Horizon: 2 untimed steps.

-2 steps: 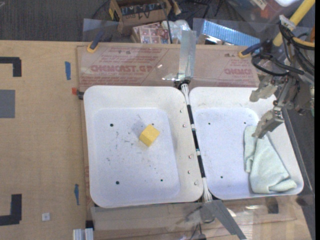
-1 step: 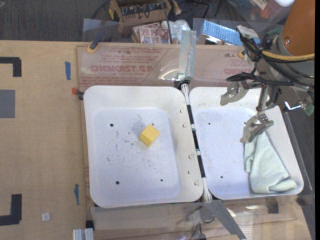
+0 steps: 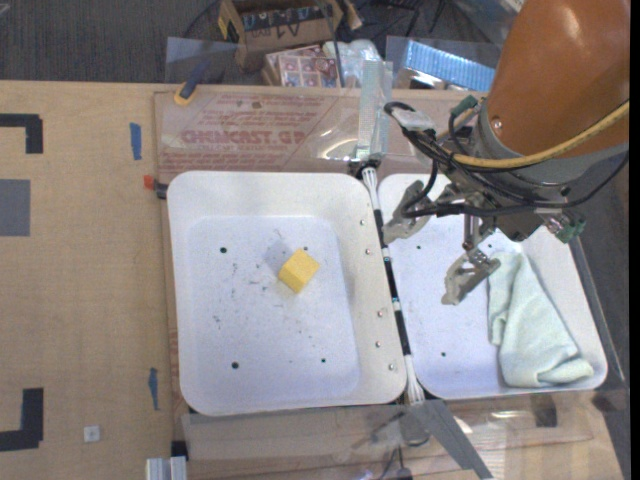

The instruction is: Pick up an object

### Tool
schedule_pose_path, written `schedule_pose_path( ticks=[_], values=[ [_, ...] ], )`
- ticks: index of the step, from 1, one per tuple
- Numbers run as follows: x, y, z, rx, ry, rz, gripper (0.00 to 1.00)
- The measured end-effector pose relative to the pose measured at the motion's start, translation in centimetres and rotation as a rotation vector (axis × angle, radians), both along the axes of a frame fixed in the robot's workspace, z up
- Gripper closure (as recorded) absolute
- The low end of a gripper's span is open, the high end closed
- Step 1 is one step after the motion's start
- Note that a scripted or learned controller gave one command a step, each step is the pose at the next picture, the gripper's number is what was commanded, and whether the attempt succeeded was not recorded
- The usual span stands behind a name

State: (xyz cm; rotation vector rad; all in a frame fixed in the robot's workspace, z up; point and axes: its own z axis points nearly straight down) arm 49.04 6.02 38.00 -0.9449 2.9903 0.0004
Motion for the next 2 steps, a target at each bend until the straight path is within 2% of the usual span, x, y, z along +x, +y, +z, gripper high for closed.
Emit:
schedule_pose_path(
  ticks=[1,2],
  values=[
    [3.5,-7.2,5.7,-0.003,-0.007,0.384,0.0],
    [2.2,-1.9,5.7,-0.003,-0.002,0.871,0.0]
  ],
)
